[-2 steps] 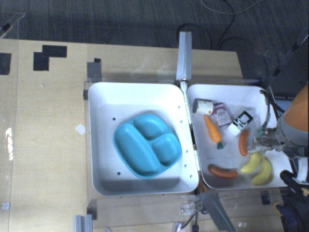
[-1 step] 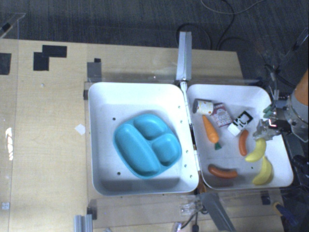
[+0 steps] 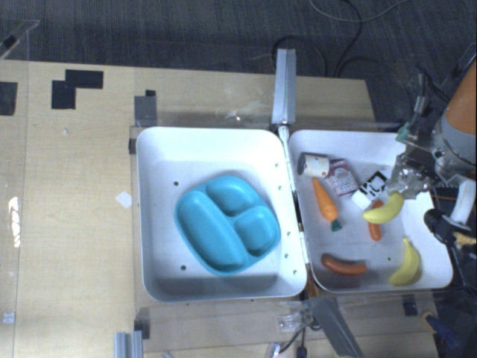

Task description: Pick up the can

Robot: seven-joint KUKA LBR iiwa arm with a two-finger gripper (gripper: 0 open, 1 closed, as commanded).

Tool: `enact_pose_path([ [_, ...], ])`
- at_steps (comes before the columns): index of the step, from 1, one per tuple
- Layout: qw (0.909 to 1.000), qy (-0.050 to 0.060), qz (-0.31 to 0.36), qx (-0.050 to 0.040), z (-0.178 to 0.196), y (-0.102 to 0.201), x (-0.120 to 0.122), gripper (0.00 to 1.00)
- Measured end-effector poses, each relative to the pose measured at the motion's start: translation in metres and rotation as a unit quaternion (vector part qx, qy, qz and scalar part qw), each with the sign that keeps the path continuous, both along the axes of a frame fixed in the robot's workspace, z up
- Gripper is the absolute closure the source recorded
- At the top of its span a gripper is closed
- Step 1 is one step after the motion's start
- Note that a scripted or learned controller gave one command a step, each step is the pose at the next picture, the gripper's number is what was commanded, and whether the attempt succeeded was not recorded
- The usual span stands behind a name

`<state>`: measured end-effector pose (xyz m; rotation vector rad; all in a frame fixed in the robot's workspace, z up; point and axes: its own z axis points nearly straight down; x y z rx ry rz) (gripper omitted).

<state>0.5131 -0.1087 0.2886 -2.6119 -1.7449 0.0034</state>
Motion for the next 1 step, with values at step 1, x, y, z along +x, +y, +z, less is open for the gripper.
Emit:
enact_pose_path([
  [1, 0.9900, 0.001, -0.141, -0.0008, 0.0269, 0.0308, 0.0220, 1.00],
])
